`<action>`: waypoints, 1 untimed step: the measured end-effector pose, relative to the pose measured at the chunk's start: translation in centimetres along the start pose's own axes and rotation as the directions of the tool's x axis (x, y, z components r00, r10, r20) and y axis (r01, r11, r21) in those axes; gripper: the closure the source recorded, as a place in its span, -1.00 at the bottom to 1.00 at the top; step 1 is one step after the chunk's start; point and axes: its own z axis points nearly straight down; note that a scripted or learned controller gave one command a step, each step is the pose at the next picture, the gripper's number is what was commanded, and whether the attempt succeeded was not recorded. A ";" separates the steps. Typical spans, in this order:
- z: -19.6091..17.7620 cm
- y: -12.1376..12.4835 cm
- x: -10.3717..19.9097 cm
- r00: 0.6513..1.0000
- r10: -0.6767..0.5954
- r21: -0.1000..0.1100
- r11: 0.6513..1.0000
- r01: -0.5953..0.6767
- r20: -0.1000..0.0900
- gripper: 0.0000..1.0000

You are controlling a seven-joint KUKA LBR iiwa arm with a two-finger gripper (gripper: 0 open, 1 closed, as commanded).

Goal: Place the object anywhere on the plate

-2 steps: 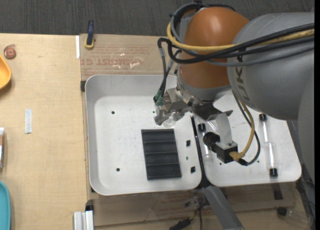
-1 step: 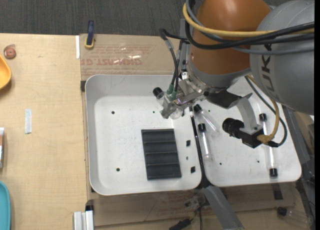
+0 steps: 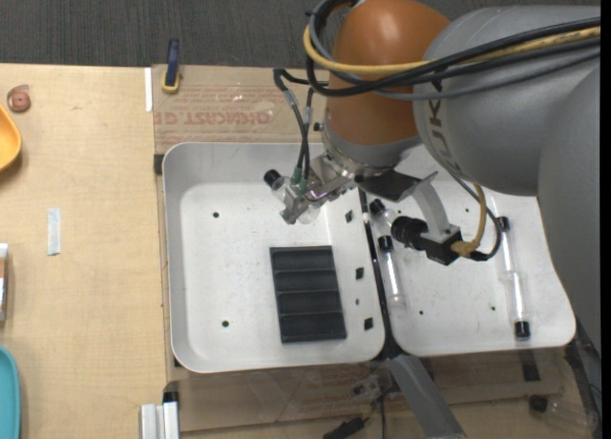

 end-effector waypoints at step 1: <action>-0.1 -3.4 -2.4 0.935 -0.354 -0.001 0.935 0.354 0.000 1.00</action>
